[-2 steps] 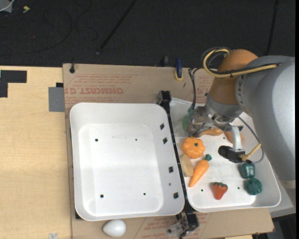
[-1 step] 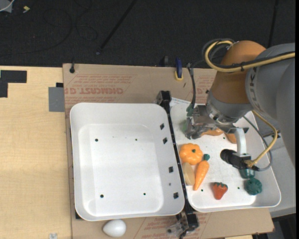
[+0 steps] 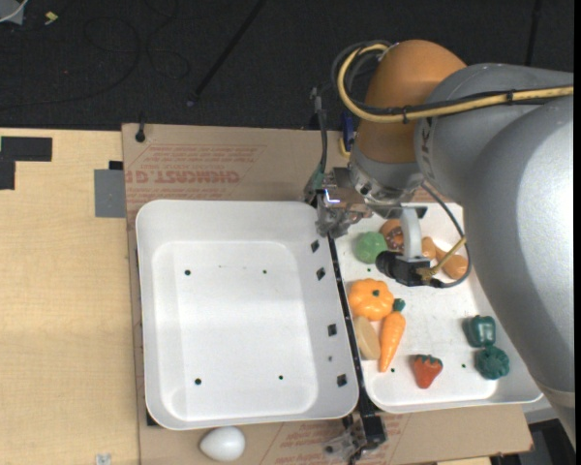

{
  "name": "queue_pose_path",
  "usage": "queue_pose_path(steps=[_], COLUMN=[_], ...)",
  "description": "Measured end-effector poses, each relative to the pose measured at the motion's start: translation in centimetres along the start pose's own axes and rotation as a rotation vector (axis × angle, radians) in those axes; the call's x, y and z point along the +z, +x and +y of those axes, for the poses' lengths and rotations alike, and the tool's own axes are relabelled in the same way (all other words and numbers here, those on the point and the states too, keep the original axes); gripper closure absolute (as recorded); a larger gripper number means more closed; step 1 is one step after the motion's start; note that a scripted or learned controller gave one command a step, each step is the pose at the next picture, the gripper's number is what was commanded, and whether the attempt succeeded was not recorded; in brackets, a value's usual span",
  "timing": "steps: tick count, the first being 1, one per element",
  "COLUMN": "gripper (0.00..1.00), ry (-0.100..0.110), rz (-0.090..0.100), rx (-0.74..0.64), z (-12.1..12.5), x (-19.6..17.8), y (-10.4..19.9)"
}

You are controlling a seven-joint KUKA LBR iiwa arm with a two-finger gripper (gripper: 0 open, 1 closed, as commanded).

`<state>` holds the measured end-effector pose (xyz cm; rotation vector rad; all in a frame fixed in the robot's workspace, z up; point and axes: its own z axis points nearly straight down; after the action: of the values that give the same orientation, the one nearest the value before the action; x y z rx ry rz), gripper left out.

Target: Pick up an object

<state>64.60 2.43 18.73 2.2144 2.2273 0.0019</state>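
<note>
Tool (image 3: 341,213) over the right bin's (image 3: 436,313) top-left corner, just beside green toy (image 3: 370,248); whether it is wide or narrow cannot be told.
Toy looks like light, hard, smooth plastic, likely slippery; best taken across its round middle. Wrist (image 3: 387,168) hides the tool tip and part of the tan toys (image 3: 452,264); pumpkin (image 3: 372,298) crowds close by.

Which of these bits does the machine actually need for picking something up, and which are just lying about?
Part of the job:
hand
right bin
and the toys in it, such as the pumpkin, carrot, strawberry and green pepper

Just lying about:
white egg, outside the bins by the near edge
left bin
</note>
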Motion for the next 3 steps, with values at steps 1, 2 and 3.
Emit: queue_pose_path(steps=[1, 2, 3], gripper=[1.00, 0.00, 1.00], ry=[-0.003, 0.004, 0.006], rz=[0.000, -0.001, -0.002], rx=[0.006, 0.003, -0.001], z=[-2.98, -2.98, -2.96], x=[-9.89, -9.27, -10.25], y=[-0.97, -0.82, -0.83])
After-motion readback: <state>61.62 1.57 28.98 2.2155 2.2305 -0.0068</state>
